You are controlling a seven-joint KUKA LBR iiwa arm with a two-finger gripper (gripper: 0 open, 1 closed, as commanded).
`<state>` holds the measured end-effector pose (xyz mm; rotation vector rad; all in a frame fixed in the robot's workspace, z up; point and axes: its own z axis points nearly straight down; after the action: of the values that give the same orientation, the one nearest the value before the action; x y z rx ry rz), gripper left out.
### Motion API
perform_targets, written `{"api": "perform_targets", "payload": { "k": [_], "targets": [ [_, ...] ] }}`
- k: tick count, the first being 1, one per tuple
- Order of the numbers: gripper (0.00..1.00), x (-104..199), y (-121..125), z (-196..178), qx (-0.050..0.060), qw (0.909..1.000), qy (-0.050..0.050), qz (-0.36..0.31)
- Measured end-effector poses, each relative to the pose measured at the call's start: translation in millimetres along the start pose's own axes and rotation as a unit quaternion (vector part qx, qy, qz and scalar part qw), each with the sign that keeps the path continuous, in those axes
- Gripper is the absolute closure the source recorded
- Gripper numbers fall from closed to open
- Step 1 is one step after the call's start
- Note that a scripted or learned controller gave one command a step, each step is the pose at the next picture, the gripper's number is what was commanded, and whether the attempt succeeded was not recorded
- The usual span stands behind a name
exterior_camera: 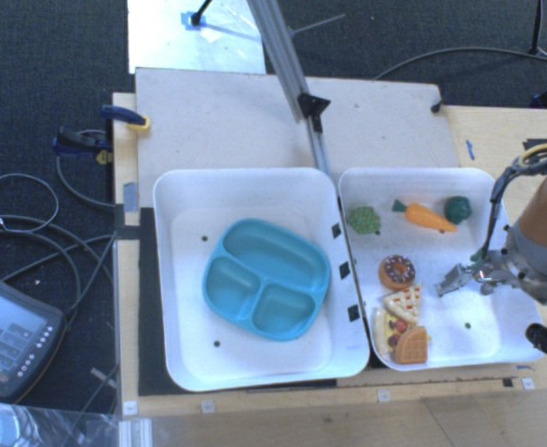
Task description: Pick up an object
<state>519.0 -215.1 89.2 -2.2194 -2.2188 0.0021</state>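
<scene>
Now the gripper (452, 281) sits low in the right bin (478, 343) — I cannot tell its fingers' state — near the donut (397, 271), pizza slice (403, 304) and waffle (410, 345)

Grey arm (534, 250) with orange band above the wrist, looped black-and-yellow cable at its top, small silver metal hand (452, 282), black fitting at lower edge

Both shallow white plastic bins, left (175, 250) and right (497, 329), look smooth with a soft sheen. The blue three-compartment plastic plate (266, 277) is smooth and semi-gloss; the orange toy carrot (425, 216) looks like moulded plastic. The pale flat bench board (226, 119) appears matt and faintly rough, and the slanted grey pole (278, 35) looks like brushed metal.
</scene>
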Motion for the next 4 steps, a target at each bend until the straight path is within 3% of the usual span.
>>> {"api": "perform_targets", "payload": {
  "k": [1,4],
  "targets": [
    [1.00,-1,2,-14,-0.004,1.0000,-0.001,0.000],
    [1.00,-2,14,-154,-0.005,1.0000,-0.002,-0.004]
  ]
}}
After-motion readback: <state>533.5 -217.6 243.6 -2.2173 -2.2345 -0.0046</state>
